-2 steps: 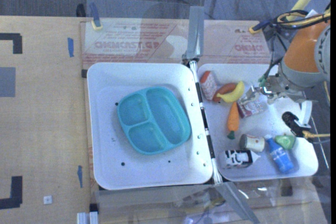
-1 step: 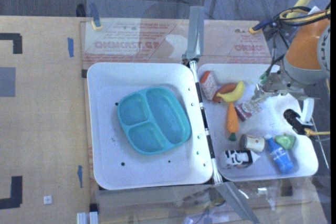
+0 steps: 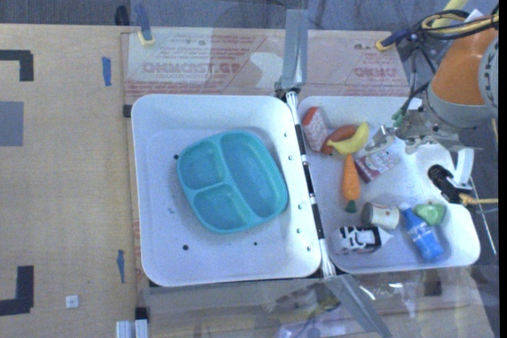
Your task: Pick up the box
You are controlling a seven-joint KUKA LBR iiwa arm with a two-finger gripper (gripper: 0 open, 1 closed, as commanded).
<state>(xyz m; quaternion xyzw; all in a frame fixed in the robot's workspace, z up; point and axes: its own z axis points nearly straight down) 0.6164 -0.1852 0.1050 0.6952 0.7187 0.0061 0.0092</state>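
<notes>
I see the small red-and-white box (image 3: pixel 314 127) at ten o'clock in the right bin (image 3: pixel 467 245), beside a banana (image 3: pixel 351 140). My gripper (image 3: pixel 398 132) hovers at one o'clock; I cannot tell how it is set. The box looks light, stiff cardboard; I'd grip its flat sides.

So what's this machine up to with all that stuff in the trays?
A robot arm reaches in over the right bin, which holds a jumble of toy food: a small red and white box at the upper left, a banana, a carrot, a blue bottle. Its end effector hovers near a packet, apart from the box. The left bin holds a blue divided plate.
</notes>
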